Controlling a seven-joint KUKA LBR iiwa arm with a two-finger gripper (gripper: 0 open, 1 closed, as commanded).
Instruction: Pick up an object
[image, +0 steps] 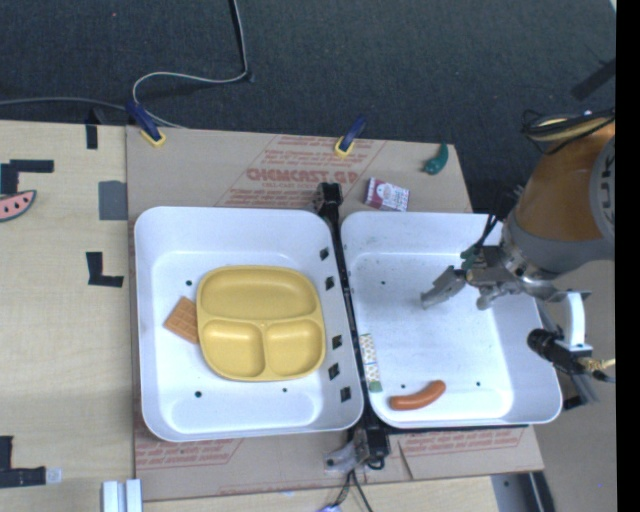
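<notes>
Currently, the bench (60, 330) carried a cardboard sheet (290, 170) on which two white bins stood side by side. The left bin (160, 400) held a large yellow divided plate (262, 322), and a small tan cracker (182, 320) lay tucked against the plate's left edge. The right bin (520, 405) held one item, a small orange sausage (416, 396), which lay close to the near wall and left of the bin's middle.

The arm (565, 210) reached in from the right, and its gripper (438, 291) hung over the upper middle of the right bin, pointing toward the divider. Whether the fingers stood open or closed could not be told from this view, and nothing was seen between them.

The sausage lay toward the near wall from the gripper and slightly to its left, well apart from it. Its long axis ran roughly left to right with the right end tipped a little upward, so a grasp would probably need the fingers closing across that axis. No other item lay between gripper and sausage. The near wall, just beside the sausage, appeared to be the main obstruction to a descent.

Outside the bins, a small red packet (385, 194) and a green clip (436, 158) rested on the cardboard above the right bin, clear of the work
</notes>
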